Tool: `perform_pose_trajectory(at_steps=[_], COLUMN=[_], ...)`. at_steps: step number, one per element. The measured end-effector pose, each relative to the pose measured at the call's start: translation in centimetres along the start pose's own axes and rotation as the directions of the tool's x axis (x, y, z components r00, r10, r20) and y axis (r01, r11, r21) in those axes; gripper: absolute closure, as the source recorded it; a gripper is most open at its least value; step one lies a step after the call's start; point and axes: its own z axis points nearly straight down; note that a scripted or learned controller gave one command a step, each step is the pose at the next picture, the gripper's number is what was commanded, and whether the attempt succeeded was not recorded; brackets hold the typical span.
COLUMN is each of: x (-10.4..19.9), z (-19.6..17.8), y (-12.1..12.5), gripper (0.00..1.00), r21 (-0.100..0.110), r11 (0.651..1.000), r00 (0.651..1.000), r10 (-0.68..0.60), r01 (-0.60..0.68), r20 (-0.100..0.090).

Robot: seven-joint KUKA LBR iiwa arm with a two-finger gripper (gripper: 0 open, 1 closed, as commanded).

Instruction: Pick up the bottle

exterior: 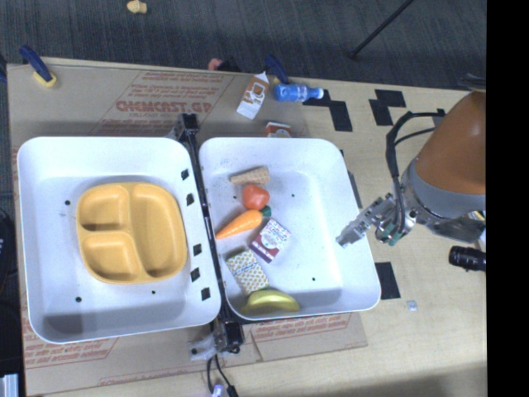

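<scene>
The bottle point(296, 93) is small and blue, with a lighter cap end pointing to the view's right. It lies on its side on the counter point(413, 337), outside both bins, just beyond the far rim of the right bin point(357, 246). A small white and brown carton point(253, 96) lies just beside it on the left, and another small packet point(278, 128) rests against the bin's far rim.

The left bin point(37, 222) contains one yellow divided tray point(132, 230) with three compartments. Nothing is visible in the compartments.

The right bin contains, from far to near:
- a tan wafer-like wedge point(250, 175);
- a red tomato-like piece point(255, 196), just beside the wedge;
- an orange carrot point(240, 223) with a green tip, lying at a slant;
- a small red and white box point(270, 240), label too small to read;
- a patterned pale packet point(247, 271);
- a yellow-green banana-shaped item point(270, 302) near the front wall.

The claw point(364, 226) is at the right rim of the right bin, well apart from the bottle. Nothing is visible between its fingers; whether they are apart or together cannot be told.

Red print on the brown cardboard beyond the left bin reads roughly "CHEMCAST GP" point(164, 104); the smaller lines are not legible. Blue clamps point(37, 66) grip the cardboard's far edge.
</scene>
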Motion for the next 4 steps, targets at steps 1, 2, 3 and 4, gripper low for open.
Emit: perform_pose_trajectory(at_steps=[1,2,3,4], x=[0.1,0.0,0.1,2.1], z=[0.5,-0.6,0.5,0.9], y=[0.0,0.1,0.0,3.2], gripper=[1.0,1.0,1.0,1.0], r21=[0.001,0.001,0.0,0.0], r11=[0.993,0.992,0.932,0.851], r00=[0.993,0.992,0.932,0.851], r10=[-0.121,-0.124,-0.363,-0.526], r01=[0.121,0.124,0.363,0.526], r20=[-0.003,-0.003,-0.002,-0.002])
